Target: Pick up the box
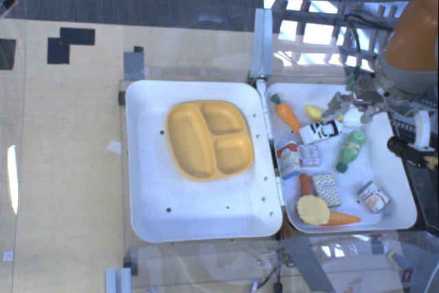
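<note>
So the fingers point(336, 106) look spread apart to me, nothing between them. The gripper point(351, 106) hangs over the back part of the right bin point(405, 219), and released makes sense there, since you want the gap wide before coming down over something.

The box point(322, 130), which I take to be the little black-and-white one, lies flat on the bin floor just beside the fingers, toward the left-hand side of the view. It's not in the grip, so my read is the pick isn't made yet.

Why it's tricky: the box sits in a crowd. There's a yellow piece point(313, 112) right behind it, a carrot point(288, 116) a bit further left, a green bottle point(351, 149) near its other side, and a snack packet point(300, 158) in front. The fingers probably need to drop into the free gaps, or they'll nudge a neighbour instead.

There's also a small carton point(374, 197) near the front right of the bin, well apart from the gripper. It could count as a box too, honestly can't rule it out.

Further out, the left bin point(144, 216) just has a yellow divided tray point(209, 138) sitting in the middle, away from the action. Both bins sit side by side on the worktop point(62, 168), with the arm point(411, 44) reaching in from the right.
</note>
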`<state>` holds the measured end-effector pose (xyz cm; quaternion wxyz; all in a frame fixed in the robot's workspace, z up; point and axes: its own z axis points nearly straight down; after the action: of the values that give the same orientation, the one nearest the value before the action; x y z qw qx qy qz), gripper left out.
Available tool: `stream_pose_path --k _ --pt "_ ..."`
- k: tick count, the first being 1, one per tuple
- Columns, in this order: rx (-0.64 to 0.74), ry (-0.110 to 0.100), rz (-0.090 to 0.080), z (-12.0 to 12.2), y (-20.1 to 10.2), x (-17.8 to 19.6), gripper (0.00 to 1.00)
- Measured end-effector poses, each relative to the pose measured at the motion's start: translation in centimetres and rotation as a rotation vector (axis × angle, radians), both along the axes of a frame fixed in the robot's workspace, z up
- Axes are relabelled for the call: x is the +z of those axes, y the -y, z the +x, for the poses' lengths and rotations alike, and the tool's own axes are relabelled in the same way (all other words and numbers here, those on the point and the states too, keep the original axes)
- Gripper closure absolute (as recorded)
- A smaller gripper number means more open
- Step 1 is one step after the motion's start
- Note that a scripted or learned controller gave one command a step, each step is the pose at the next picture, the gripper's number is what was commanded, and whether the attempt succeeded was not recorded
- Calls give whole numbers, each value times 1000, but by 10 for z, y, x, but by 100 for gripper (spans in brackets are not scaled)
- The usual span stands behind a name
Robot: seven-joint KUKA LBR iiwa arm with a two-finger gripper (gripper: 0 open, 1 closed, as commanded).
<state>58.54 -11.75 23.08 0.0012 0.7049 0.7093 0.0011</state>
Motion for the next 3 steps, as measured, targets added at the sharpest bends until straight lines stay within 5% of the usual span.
stream_pose_path --k 1,2,3 --pt "109 10 -10 -19 -19 -112 0" --pt "184 45 -16 -30 -7 -126 0" --pt "-18 33 -8 -33 -9 -129 0"
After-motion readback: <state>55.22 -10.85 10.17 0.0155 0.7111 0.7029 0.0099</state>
